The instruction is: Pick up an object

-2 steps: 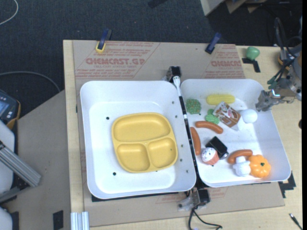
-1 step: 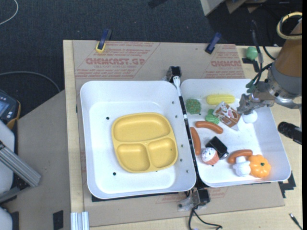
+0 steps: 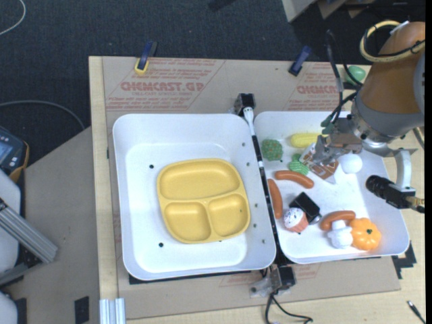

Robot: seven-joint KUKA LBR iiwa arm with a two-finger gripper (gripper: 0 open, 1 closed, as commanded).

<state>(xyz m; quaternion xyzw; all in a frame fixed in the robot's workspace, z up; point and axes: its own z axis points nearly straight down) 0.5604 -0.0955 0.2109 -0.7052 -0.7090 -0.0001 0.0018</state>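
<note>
1. Locate the two white bins on the bench. The left bin [image 3: 135,181] holds a yellow divided plate [image 3: 201,200] with three compartments, lying flat near its middle.
2. Look at the right bin [image 3: 398,238]. It holds the loose objects for picking.
3. Find the arm [image 3: 391,79] entering from the right, grey with an orange band, reaching down over the far part of the right bin.
4. Find the gripper [image 3: 325,155] low over the bin, just above a small brown-and-white item [image 3: 322,169] that is too blurred for you to identify.
5. Note that you cannot tell how far the claw is parted, nor whether it has hold of anything; its tip merges with the items beneath it.
6. Check the objects near the gripper: a green broccoli piece [image 3: 272,148] to its left, a yellow corn cob [image 3: 304,140] just beside it, and a white ball [image 3: 351,163] to its right.
7. Check the nearer part of the bin: two sausages [image 3: 291,177] close to the divider, a third sausage [image 3: 337,218] further right, a black block [image 3: 305,203], a small round dial-faced item [image 3: 294,219], and an orange pumpkin [image 3: 366,234] touching a small white object [image 3: 341,235].
</note>
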